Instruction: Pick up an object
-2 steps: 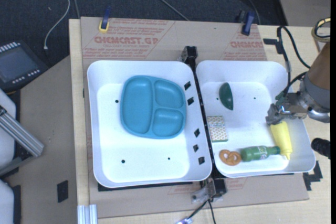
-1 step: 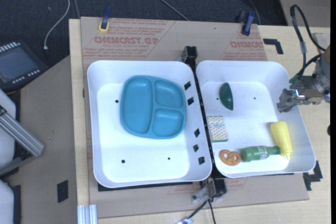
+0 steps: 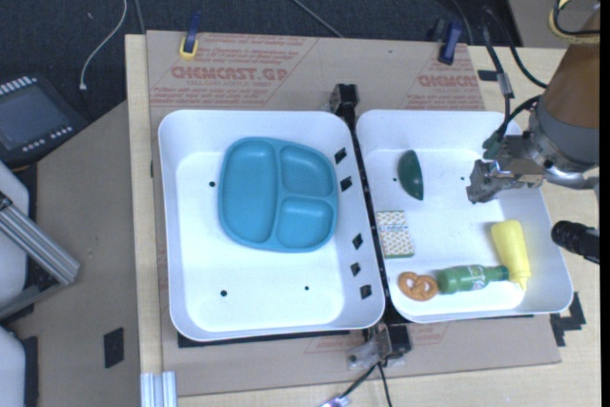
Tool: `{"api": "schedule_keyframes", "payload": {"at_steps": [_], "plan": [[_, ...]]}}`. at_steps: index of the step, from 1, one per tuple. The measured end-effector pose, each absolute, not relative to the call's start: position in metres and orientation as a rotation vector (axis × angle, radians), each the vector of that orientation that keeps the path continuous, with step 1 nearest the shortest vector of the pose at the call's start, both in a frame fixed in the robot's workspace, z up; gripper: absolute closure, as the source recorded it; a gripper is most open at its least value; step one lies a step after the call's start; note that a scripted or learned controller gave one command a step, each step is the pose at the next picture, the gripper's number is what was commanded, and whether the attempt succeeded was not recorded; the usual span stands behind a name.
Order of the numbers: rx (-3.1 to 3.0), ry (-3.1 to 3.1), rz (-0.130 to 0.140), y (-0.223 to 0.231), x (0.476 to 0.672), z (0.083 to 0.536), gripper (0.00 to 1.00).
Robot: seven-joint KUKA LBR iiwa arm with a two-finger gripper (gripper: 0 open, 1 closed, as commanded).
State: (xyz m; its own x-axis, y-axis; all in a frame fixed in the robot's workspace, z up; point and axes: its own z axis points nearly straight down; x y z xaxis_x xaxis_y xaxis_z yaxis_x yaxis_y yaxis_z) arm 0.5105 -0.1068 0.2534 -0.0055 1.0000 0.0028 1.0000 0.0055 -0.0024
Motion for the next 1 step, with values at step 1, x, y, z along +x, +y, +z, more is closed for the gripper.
{"api": "schedule_keyframes", "payload": {"at_steps": [1], "plan": [[-2.213,-2.228,-0.003,-0.0543,0.5222,0.2527,1.00]]}}
